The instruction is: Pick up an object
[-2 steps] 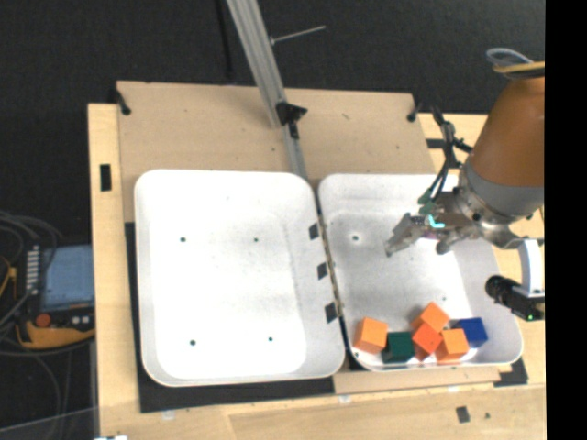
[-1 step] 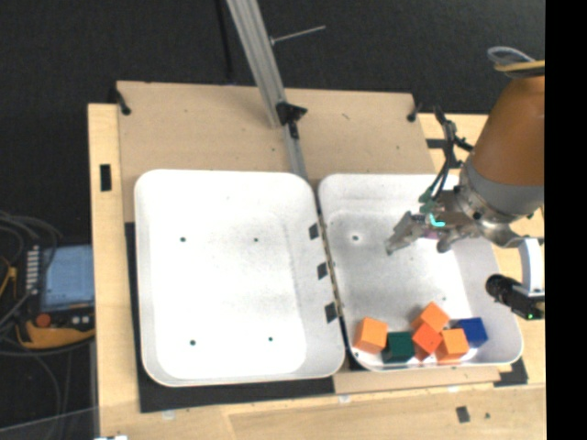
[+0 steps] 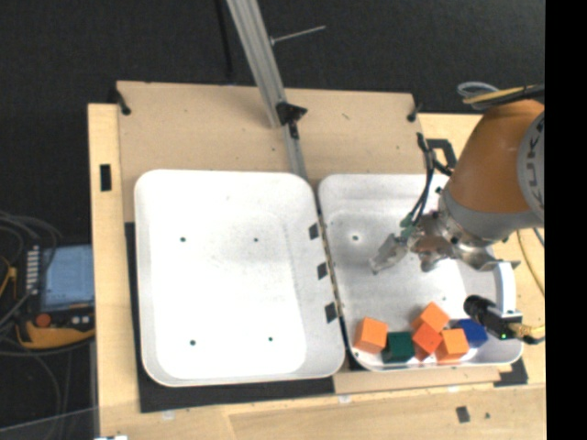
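Camera view puts your arm over the right bin, reaching in from the right, with the gripper hanging above the bin's bare middle. You can make out grey fingers pointing left and down, but whether they stand apart or together I cannot tell — they blur into the wrist hardware. Nothing shows between them, so treat the hand as carrying nothing.

Your candidates lie bunched along the near rim of that bin: an orange block on the left of the bunch, a dark green block just beside it, then two more orange blocks touching each other, a further orange one, and a blue block at the right end. All of them sit near the gripper but clearly apart from it. The left bin holds no blocks that I can see.

By my reading you are at the approach step — no grasp made yet. The next move calls for bringing the gripper toward the near rim and down. The lone orange block on the left looks the easiest pick, since it has free space on its left side; the others crowd together and against the rim, which could block a finger.
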